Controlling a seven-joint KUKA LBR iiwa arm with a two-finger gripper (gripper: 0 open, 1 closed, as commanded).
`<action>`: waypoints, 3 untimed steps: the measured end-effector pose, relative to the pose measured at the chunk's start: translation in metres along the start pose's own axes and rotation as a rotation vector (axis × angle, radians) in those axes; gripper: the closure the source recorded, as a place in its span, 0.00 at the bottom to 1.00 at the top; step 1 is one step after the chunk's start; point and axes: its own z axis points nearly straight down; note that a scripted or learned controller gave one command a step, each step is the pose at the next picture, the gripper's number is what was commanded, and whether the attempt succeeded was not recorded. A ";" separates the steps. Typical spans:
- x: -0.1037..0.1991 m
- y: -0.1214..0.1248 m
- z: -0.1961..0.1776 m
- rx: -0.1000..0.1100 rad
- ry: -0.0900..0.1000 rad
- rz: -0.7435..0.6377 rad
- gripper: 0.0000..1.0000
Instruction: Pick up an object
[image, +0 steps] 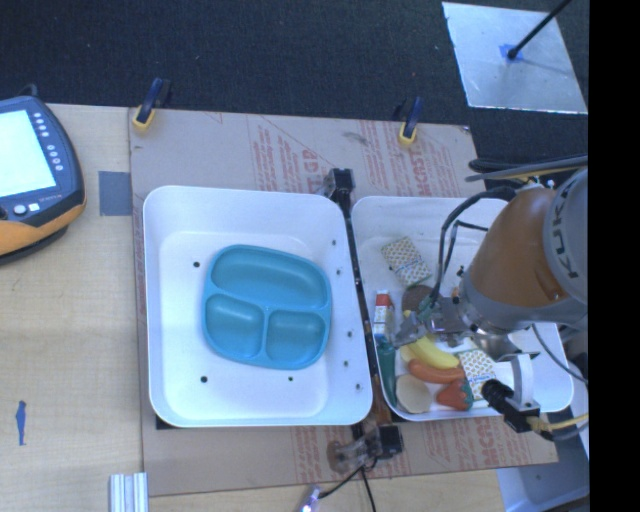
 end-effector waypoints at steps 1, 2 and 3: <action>-0.037 0.048 -0.001 -0.002 0.000 0.003 0.00; -0.038 0.047 -0.011 0.001 0.000 0.000 1.00; 0.006 -0.006 -0.101 -0.002 0.001 0.000 1.00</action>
